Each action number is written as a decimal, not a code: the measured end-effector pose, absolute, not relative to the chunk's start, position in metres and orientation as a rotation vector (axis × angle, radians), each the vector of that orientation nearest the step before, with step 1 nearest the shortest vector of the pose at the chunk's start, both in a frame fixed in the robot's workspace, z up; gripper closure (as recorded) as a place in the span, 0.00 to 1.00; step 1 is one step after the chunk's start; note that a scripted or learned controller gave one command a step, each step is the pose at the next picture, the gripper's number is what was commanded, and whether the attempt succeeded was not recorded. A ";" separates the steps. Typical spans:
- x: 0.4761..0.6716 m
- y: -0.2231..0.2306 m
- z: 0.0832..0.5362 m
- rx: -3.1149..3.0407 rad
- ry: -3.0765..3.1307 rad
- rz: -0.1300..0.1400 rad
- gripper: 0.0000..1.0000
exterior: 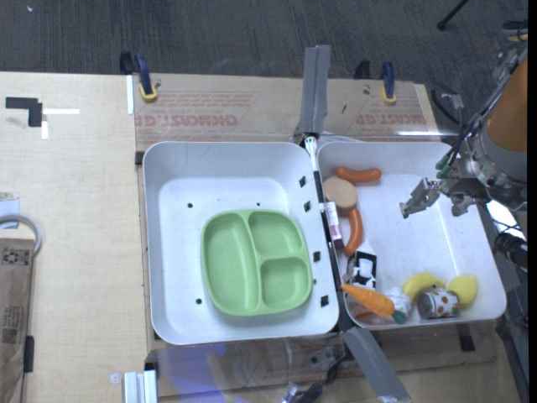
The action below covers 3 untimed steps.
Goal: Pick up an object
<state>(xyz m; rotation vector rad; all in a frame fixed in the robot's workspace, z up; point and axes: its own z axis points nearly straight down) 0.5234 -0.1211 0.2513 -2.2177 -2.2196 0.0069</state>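
Front of right bin (495,305): carrot (370,300), small can (436,303) and yellow banana (422,284) lie along the near wall, the can just beside the banana.
Left bin (159,225): green divided plate (256,261) sits at centre.
Right bin, mid: gripper (436,196) hovers over bare floor, fingers spread apart, nothing between them.
Right bin, far: two sausages (359,175), round bun (341,194) near the divider.
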 end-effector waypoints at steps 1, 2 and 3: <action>0.505 -0.104 0.179 -2.323 -2.108 0.007 0.00; 0.536 -0.052 0.245 -2.265 -2.174 0.007 0.00; 0.523 -0.099 0.098 -2.012 -2.406 0.005 0.00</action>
